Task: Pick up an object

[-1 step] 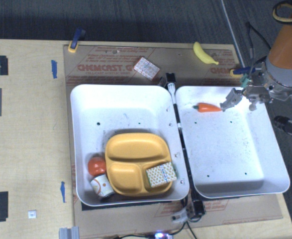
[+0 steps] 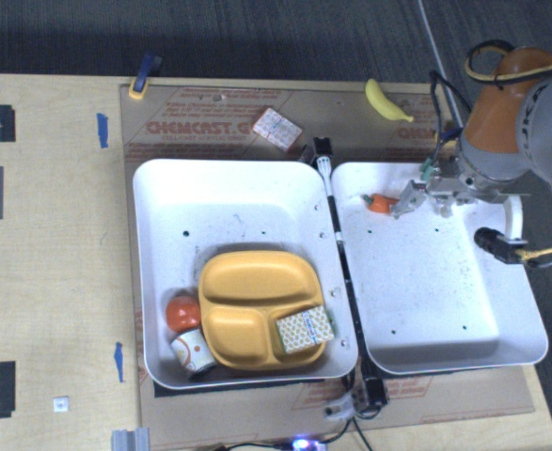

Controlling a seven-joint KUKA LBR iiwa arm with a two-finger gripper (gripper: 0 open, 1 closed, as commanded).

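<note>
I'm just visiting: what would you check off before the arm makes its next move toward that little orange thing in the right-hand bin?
1. Target in sight: small orange object lies in the right bin, near its far left corner: ok.
2. Gripper close to it: just right of it: ok.
3. Object between fingers: not seen: not ok.
4. Finger opening: cannot tell.
5. Space around the target: bare bin floor: ok.
6. Bin wall close behind the target, might get bumped: cannot tell.

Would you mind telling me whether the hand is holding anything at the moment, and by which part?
It cannot be told: the hand sits right beside the small orange object in the right bin, but no hold shows.
</note>
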